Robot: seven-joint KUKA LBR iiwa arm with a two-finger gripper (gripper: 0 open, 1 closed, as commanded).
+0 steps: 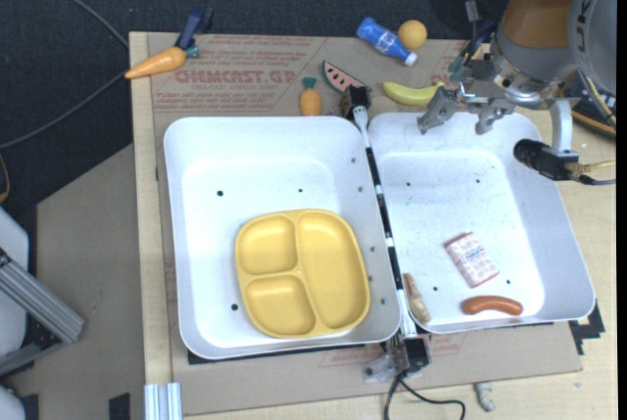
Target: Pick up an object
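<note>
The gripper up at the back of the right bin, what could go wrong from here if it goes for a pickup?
The gripper hangs open over the right bin's far rim, away from the hot dog and packet near the front. Closing here would likely grab nothing. The hot dog also lies close to the front wall, which could block a finger.

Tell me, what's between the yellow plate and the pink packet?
In the camera view, the rims where both bins meet lie between the yellow plate and the pink packet.

Yellow divided plate [302, 271], left bin [196, 173]
</note>
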